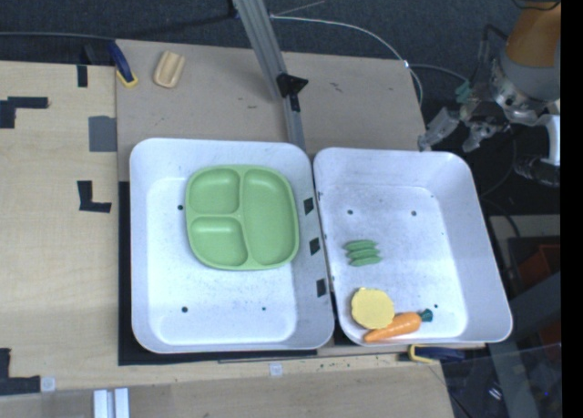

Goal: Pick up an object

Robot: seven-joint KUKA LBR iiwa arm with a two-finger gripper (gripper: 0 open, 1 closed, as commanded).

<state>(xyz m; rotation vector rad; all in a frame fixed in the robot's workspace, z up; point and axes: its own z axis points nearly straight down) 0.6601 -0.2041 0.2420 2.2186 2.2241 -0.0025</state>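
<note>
1. Camera view, worktop (364, 88): I log two shallow white bins side by side on it. The left bin (155, 252) carries a green divided plate (242, 217), lying flat toward the bin's far edge.
2. Right bin (455, 225): three loose items. A small green pea pod (363, 252) lies near the bin's left wall, about midway along it. A yellow round piece (372, 308) sits by the near edge, touching or just beside an orange carrot (395, 325) that runs along that near edge toward the right corner.
3. Pincer (453, 127): I see it outside the right bin, just beyond its far right corner, well apart from every item. Open or closed, I cannot tell; nothing is seen in its grip.
4. Far left corner of the worktop: a small tan block (168, 69), away from both bins.
5. Handling, my judgement: all look like light, stiff toy food, probably smooth. The carrot seems the best candidate; I would take it across its narrow middle. The pea pod lies low and may slip. The plate is too wide except at its rim.
</note>
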